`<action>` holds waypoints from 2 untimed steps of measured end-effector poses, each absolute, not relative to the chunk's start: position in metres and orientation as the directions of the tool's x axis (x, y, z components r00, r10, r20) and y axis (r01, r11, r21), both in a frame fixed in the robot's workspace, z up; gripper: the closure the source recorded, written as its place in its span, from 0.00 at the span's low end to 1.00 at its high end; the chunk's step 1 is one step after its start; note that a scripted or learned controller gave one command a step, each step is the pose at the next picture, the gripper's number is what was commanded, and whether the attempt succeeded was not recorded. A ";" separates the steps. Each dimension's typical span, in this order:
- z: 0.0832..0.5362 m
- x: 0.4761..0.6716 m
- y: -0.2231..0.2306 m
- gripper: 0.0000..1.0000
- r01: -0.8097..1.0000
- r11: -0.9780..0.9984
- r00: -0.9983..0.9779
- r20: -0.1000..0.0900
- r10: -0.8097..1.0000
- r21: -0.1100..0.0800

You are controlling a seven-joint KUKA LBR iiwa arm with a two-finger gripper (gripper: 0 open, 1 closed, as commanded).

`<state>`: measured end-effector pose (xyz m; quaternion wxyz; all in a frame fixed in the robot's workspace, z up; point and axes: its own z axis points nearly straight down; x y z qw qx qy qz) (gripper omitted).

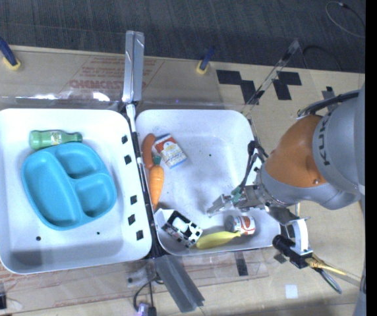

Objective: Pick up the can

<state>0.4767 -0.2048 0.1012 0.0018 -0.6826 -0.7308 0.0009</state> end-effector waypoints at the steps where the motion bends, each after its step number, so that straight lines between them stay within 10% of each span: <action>1: 0.091 0.476 -0.211 0.00 0.957 -0.290 0.290 -0.001 0.957 0.000; 2: 0.092 0.476 -0.211 0.00 0.957 -0.290 0.290 -0.001 0.957 0.000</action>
